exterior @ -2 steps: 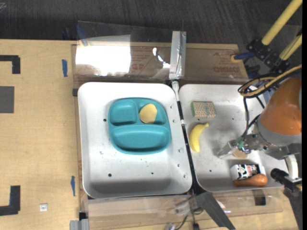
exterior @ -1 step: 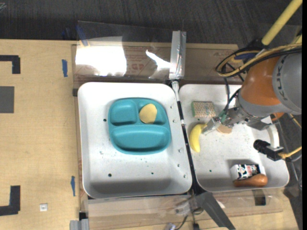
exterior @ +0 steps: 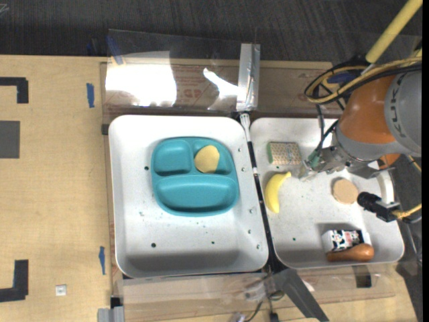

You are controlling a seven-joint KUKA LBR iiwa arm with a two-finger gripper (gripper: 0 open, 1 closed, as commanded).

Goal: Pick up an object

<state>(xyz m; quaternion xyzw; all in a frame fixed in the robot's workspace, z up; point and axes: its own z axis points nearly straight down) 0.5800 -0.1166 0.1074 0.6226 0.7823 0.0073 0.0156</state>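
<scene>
The right bin [exterior: 392, 247] holds a yellow banana [exterior: 275, 190], a tan waffle-like block with a green edge [exterior: 285, 153], a round tan disc [exterior: 346, 191], a small black-and-white carton [exterior: 344, 237] and a brown-orange sausage shape [exterior: 351, 252]. My gripper [exterior: 314, 162] hangs over this bin's upper middle, just right of the waffle block and up-right of the banana's tip. I see nothing held in it. The grey arm with its orange band [exterior: 365, 116] comes in from the right.
The left bin [exterior: 127, 200] carries a teal divided plate [exterior: 194, 194] with a yellow round fruit [exterior: 207, 158] in its upper right compartment. A clear plastic sheet [exterior: 174, 79] and a metal divider [exterior: 248, 76] stand behind the bins. Cables [exterior: 335, 82] loop near the arm.
</scene>
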